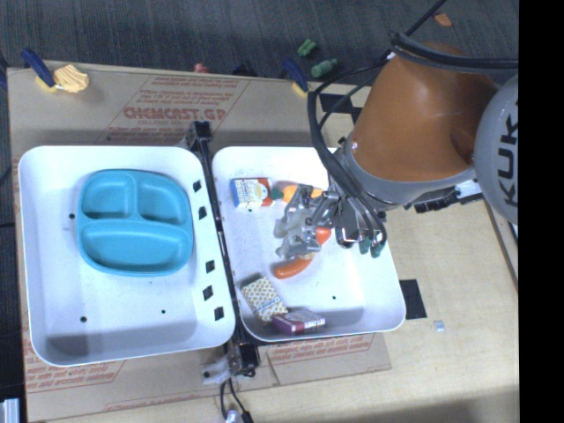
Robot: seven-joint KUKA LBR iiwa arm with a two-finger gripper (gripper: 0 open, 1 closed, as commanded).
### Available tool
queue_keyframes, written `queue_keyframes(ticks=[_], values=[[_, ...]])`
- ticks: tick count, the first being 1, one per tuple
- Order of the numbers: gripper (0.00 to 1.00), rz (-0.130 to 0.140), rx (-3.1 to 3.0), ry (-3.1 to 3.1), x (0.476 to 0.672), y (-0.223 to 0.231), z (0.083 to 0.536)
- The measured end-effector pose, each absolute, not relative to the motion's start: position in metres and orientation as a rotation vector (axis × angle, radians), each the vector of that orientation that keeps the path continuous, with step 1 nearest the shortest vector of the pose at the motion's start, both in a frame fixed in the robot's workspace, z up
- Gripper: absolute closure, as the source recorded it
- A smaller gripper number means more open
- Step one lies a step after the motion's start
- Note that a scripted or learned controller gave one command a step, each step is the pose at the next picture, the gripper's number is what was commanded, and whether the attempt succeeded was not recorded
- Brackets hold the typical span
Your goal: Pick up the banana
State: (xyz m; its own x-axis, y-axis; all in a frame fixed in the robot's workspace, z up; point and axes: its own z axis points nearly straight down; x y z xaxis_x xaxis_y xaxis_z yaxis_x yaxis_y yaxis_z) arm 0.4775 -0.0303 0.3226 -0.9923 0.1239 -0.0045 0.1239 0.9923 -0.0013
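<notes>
My gripper [298,229] hangs low over the middle of the right bin [379,298], under the arm's large orange band. A small yellow patch [309,191] shows just beyond the gripper's far side. It may be the banana, but the arm and gripper hide most of it. An orange, carrot-like piece [295,269] lies directly below the gripper on the bin floor, touching it or nearly so.
The right bin also holds a small carton [249,192] at the back left, an orange bit [286,189], a checkered box [263,298] and a purple packet [300,322] at the front. A blue divided plate [137,220] lies in the left bin [44,324].
</notes>
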Motion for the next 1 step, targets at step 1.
queue_keyframes(ticks=[1], values=[[1.0, 0.0, 0.302, 3.128, 0.4781, 0.0709, 0.2821]])
